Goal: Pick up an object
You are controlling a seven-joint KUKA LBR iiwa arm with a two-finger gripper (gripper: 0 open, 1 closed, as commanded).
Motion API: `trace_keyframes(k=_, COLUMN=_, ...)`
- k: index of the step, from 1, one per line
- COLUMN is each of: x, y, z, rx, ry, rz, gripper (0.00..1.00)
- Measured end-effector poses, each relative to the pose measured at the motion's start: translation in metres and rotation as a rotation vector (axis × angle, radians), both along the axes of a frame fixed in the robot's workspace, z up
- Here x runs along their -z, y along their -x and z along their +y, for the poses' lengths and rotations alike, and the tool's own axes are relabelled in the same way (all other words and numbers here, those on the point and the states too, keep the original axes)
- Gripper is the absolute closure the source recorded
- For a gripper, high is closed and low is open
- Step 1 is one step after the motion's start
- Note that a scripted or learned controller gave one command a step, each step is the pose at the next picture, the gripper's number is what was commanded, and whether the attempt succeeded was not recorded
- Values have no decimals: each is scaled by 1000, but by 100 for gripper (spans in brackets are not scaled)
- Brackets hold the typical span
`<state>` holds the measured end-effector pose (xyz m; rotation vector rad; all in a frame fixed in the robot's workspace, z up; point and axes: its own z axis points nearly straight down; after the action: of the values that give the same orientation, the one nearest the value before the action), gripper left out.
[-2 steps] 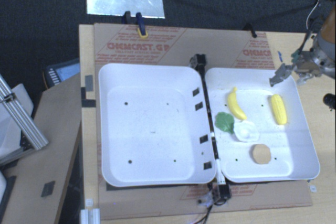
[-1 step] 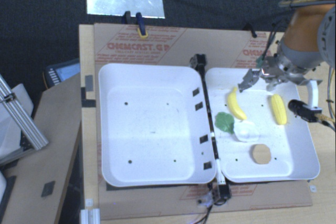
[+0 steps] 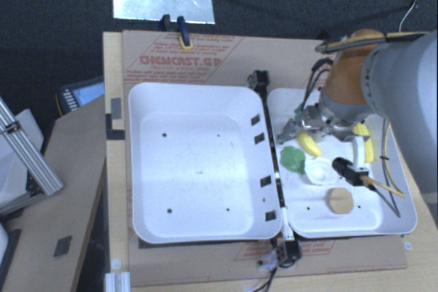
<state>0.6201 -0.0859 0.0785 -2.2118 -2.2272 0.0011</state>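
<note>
We are down in the right bin (image 3: 369, 219) now, the gripper (image 3: 297, 132) low over its upper left part, close to the wall shared with the left bin (image 3: 198, 167); from this angle we cannot tell whether it is released or clenched, and nothing shows as held. Just beneath it lies the yellow banana-shaped piece (image 3: 308, 146), slanted, its upper end tucked under the gripper; that looks to us the likeliest target. Beside it sits a green lump (image 3: 293, 159), touching it or nearly so; a white disc (image 3: 317, 171) lies just to the right of that; a tan round block (image 3: 339, 200) sits apart, nearer the front. We judge the yellow piece light, probably a plastic toy, stiff and smooth, so rather slippery. Given its curve, a hold across the narrow middle should sit best; the tapered ends could squirt out. The crowding is our worry; the green lump is near enough to be nudged, or pinched along with it.
</note>
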Motion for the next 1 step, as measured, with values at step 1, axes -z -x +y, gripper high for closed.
trace_keyframes(k=1, x=-78, y=-32, z=-42, rx=8, ry=6, rz=-14, gripper=0)
